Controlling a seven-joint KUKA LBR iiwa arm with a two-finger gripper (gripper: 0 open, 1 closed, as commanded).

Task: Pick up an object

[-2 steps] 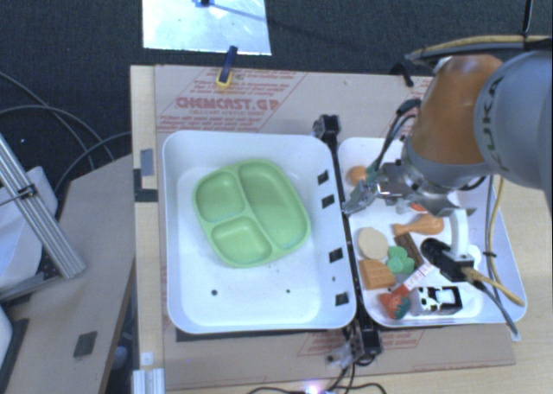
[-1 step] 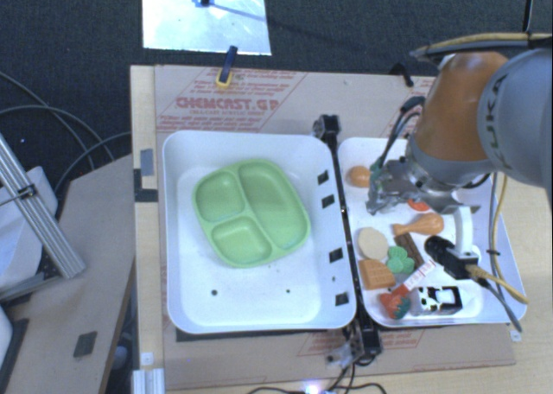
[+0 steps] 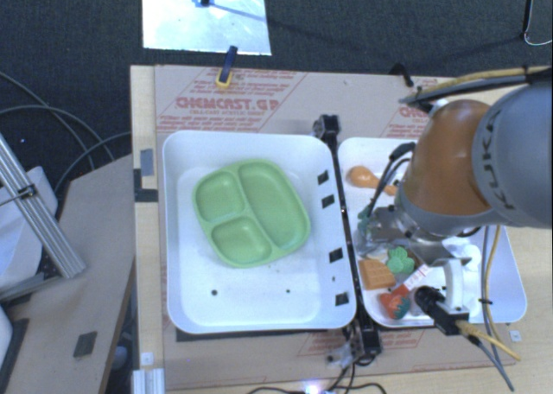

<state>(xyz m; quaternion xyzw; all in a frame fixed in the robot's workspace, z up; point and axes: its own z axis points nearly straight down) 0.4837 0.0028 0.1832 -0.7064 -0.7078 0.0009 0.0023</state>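
Right bin (image 3: 515, 290) | green bumpy toy (image 3: 399, 260), orange wedge (image 3: 376, 274) | gripper (image 3: 380, 232) state unclear

The worktop (image 3: 259, 90) is a brown board printed with red lettering, and a blue and yellow tool (image 3: 226, 68) lies at its far edge. Beyond it a pale square sheet (image 3: 203, 3) lies on the dark carpet (image 3: 69, 21). To the left stands a tan side table (image 3: 86, 237) with a slanted metal rail (image 3: 34, 206), and black cables (image 3: 52, 124) cross the floor near it.
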